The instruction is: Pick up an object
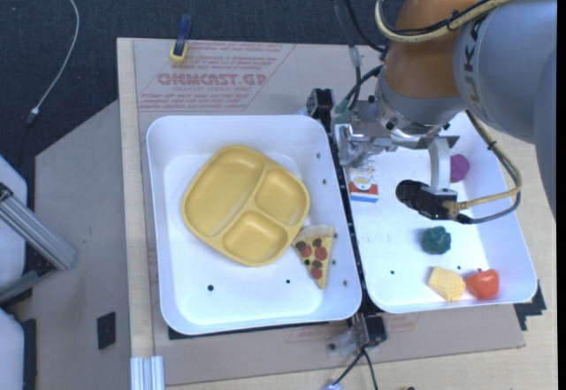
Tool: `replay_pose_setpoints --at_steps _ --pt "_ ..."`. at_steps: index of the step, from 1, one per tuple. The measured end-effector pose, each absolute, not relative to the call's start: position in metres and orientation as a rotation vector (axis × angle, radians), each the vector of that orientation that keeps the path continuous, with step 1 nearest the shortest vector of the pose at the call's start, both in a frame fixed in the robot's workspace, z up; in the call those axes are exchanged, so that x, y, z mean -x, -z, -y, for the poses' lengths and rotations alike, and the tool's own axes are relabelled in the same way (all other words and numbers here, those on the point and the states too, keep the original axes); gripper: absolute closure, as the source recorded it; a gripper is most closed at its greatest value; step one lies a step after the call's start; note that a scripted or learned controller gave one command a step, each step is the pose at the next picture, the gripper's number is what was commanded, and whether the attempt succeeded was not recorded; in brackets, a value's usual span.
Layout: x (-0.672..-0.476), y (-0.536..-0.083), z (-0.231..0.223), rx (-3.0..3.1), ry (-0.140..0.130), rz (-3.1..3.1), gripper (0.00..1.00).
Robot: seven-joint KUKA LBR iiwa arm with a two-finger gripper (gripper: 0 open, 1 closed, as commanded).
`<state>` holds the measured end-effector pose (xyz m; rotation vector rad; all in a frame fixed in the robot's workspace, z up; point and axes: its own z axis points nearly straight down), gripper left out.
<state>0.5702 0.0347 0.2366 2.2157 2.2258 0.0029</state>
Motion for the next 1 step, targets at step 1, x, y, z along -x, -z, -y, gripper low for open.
replay_pose_setpoints --at_steps 1 --pt "-0.5839 -0.2367 -0.0917 -2.214 -0.004 -2.227 1.00"
